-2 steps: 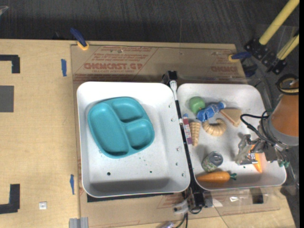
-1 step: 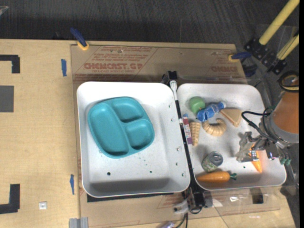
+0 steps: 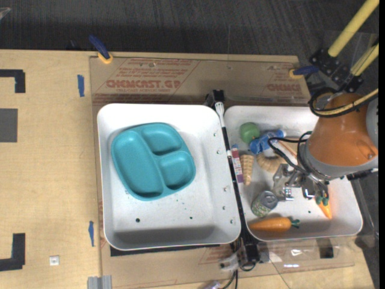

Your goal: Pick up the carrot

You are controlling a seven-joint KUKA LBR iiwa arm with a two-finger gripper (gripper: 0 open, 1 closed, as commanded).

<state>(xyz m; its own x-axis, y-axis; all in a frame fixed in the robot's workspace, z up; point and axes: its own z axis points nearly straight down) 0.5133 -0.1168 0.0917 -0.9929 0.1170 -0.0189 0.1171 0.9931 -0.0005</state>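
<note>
The carrot (image 3: 271, 224), orange with a green stem at its right end, lies flat along the front wall of the right bin (image 3: 352, 221). My gripper (image 3: 293, 185) hangs over the middle of that bin, beyond the carrot and slightly to its right, apart from it. The arm's orange band (image 3: 341, 138) rises behind the gripper. Nothing orange shows at the gripper's tip.
Around the gripper lie a green ball (image 3: 249, 131), a blue toy (image 3: 262, 143), a tan cone-like piece (image 3: 271, 162), a small can (image 3: 263, 202), a slim striped packet (image 3: 246, 168) and a small orange-and-green item (image 3: 325, 208). The left bin (image 3: 120, 221) holds a teal divided plate (image 3: 153, 159).
</note>
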